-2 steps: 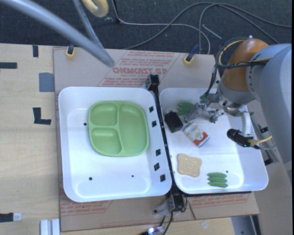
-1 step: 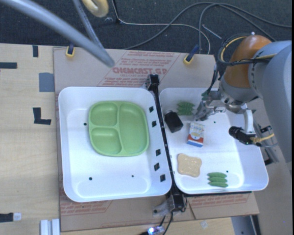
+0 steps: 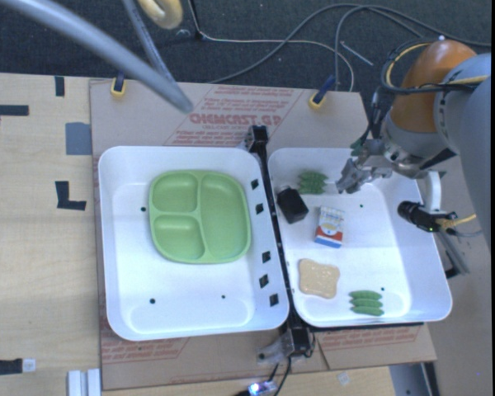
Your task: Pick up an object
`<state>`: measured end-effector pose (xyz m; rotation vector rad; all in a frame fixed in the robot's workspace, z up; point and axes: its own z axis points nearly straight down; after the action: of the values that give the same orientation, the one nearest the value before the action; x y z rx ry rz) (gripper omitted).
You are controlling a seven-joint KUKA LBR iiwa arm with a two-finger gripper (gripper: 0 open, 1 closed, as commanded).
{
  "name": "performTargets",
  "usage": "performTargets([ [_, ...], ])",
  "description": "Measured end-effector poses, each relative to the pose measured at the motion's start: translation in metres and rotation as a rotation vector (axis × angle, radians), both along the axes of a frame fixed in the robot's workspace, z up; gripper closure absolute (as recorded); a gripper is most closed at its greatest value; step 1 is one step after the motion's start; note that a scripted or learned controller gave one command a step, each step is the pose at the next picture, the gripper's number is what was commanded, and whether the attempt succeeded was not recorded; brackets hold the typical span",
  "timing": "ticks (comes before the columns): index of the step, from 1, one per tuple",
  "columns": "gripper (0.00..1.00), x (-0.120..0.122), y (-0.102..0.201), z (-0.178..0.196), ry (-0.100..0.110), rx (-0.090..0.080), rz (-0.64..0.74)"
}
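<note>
Five small things lie right of the middle of the frame: a dark green leafy piece [image 3: 312, 181] highest up, a black block [image 3: 292, 205] below and left of it, a little box [image 3: 330, 226] with red and blue, a tan toast slice [image 3: 318, 278], and green pea pods [image 3: 366, 302] lowest.

A: Where does the gripper [image 3: 352, 180] sit?

B: Over the far part of the right bin [image 3: 417, 279], near its back wall. The leafy item [image 3: 312, 181] lies just left of the fingers.

A: And the rest in that bin?

B: The dark block [image 3: 292, 205] is left of the fingers and nearer the camera, close to the divider. The small carton [image 3: 330, 226] lies nearer than the fingers, slightly left. The toast slice [image 3: 318, 278] is nearer still, with the pea pods [image 3: 365, 302] to its right at the front.

A: The other bin?

B: The left bin [image 3: 120, 246] lies well left of the fingers, with the divided plate [image 3: 200, 217] in it.
</note>
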<state>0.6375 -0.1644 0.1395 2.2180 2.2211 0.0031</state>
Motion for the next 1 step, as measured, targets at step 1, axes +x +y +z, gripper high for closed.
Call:
performTargets([
  [1,1.0,0.0059,0.0044,0.0448,-0.001,0.0,0.001],
])
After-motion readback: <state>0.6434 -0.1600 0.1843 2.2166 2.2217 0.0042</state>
